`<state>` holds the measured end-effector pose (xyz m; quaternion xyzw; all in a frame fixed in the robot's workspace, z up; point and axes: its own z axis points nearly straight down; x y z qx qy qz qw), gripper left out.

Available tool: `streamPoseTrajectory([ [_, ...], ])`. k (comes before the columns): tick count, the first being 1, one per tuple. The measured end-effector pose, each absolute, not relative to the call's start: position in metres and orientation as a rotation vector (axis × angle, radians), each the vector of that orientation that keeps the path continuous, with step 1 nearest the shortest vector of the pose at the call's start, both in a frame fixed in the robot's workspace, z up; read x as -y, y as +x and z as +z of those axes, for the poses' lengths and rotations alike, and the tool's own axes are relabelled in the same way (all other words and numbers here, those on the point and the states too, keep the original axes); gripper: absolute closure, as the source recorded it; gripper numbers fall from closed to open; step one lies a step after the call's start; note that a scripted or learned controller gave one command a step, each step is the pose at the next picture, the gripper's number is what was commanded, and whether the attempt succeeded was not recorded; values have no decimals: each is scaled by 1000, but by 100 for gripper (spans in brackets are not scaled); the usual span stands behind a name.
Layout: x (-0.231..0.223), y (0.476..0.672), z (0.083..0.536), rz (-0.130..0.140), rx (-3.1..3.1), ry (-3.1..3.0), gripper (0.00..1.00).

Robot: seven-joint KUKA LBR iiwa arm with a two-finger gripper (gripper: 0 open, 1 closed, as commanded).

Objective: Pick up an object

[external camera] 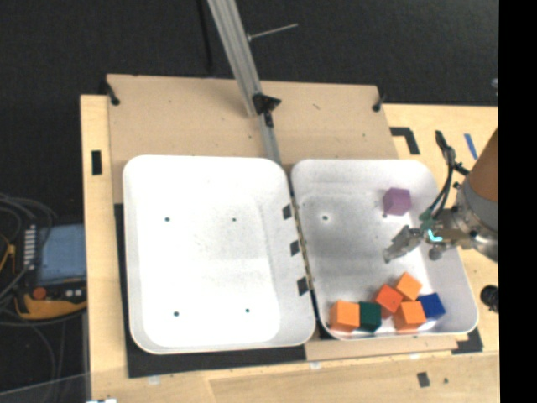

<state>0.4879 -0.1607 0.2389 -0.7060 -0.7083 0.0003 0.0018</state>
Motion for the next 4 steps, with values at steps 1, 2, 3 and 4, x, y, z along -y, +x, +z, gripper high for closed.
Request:
streamPoseTrajectory([
  [1, 161, 489, 241, -3, 2222, -2222, 0],
  [2, 167, 487, 198, 5, 2217, -2223, 0],
  [3, 167, 488, 137, 1, 2222, -2229, 0],
  [4, 171, 494, 129, -12, 2236, -2243, 0],
])
